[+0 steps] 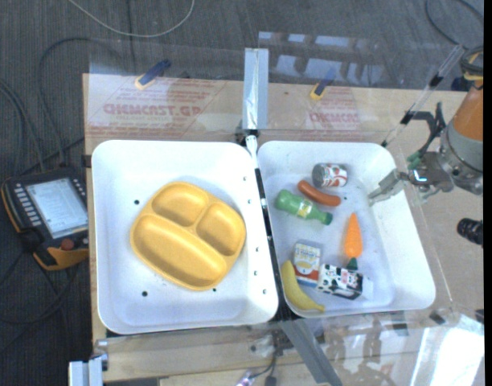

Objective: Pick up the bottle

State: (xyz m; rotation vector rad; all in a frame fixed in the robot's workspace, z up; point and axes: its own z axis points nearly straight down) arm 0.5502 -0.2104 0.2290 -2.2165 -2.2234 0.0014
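**Bench and bins from above**

A wooden bench [182, 111] is standing on dark carpet and carrying two shallow white bins side by side. The left bin [117, 296] is holding a yellow divided plate [188, 233]. The right bin [407, 280] is holding a green bottle [302, 207], a red sausage [320, 194], a small can [330, 175], an orange carrot [353, 235], a banana [297, 289], a small carton [308, 261] and a black-and-white box [341, 281]. A clear plastic sheet with red lettering is lying over the back of the bench, and a metal strip [255, 91] is running along it between the bins. A yellow-handled clamp [152, 73] is sitting at the bench's far edge.
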